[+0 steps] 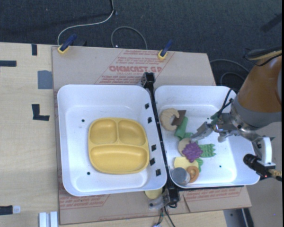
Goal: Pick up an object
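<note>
Your gripper sits low in the right bin, reaching in from the arm at three o'clock. You see one slim grey finger slanting down toward the pile, its tip just above the toys, but whether the fingers are spread or pressed together cannot be told from this slant; nothing shows between them.

Right at the tip, at about seven o'clock from it, lies the purple grape bunch, resting on a tan round piece. Touching the grapes at three o'clock is a light green comb-like toy. At ten o'clock from the gripper you find a dark green block, and beyond it a beige round piece with a brown piece at its upper right edge. Further down, at six o'clock of the grapes, sit a yellow piece, an orange ring and a grey metal can, all near the bin's front wall.

Across the black divider, at nine o'clock, the left bin holds a yellow sectioned plate, well apart from the gripper. Both bins rest on a cardboard sheet.
</note>
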{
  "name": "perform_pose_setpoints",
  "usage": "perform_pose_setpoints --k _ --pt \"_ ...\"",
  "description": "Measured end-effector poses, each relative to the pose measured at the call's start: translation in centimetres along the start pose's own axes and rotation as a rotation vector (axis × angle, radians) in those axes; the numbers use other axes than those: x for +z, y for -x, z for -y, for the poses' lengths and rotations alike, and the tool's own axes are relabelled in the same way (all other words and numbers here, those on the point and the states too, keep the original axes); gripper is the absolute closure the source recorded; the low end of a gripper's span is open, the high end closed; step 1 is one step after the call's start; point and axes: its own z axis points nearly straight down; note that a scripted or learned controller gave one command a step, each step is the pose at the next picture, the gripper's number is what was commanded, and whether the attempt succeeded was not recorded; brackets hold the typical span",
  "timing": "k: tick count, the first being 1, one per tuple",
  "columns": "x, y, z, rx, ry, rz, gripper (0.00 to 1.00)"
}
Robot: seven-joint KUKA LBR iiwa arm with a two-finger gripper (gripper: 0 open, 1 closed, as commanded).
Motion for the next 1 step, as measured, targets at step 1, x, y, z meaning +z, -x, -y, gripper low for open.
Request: perform_pose_setpoints --k 1 --pt "9.29 -1.28 1.28 0.000 -0.011 -0.003 0.00"
